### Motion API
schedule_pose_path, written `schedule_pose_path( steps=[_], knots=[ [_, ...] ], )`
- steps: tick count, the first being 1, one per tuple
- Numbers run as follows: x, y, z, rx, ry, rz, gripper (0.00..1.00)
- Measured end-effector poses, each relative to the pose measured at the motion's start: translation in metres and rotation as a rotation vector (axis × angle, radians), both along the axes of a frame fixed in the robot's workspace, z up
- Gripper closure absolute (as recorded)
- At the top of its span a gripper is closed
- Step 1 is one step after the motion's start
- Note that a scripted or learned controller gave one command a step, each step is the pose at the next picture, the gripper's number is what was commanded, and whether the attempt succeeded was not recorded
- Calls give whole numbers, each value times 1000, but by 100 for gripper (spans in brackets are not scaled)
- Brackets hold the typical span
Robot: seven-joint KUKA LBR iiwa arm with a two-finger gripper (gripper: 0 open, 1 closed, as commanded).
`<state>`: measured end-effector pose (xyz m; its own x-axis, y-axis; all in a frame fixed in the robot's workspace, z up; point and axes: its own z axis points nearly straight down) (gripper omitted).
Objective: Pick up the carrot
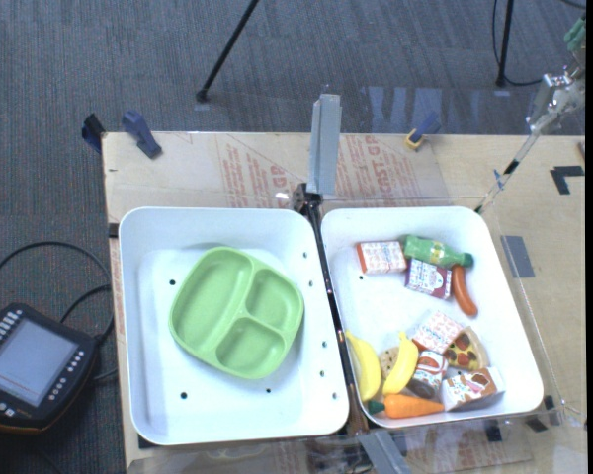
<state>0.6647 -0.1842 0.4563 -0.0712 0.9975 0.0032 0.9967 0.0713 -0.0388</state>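
The carrot (411,406) is orange with a green top at its left end. It lies on its side at the front edge of the right white bin (504,265), pointing right. It touches a yellow banana (402,363) behind it and a small printed box (470,388) to its right.
The right bin also holds a second banana (365,364), a pizza slice (466,349), a red sausage (464,290), a green bottle (437,251) and several small packets. A green divided plate (237,311) sits in the left bin (138,265). A grey post (324,146) stands behind the bins.
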Motion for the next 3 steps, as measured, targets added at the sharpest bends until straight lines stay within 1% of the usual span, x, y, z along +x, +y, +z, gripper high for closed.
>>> schedule_pose_path(
  steps=[3],
  knots=[
    [7,5,20,-1,16,21,100]
  ],
)
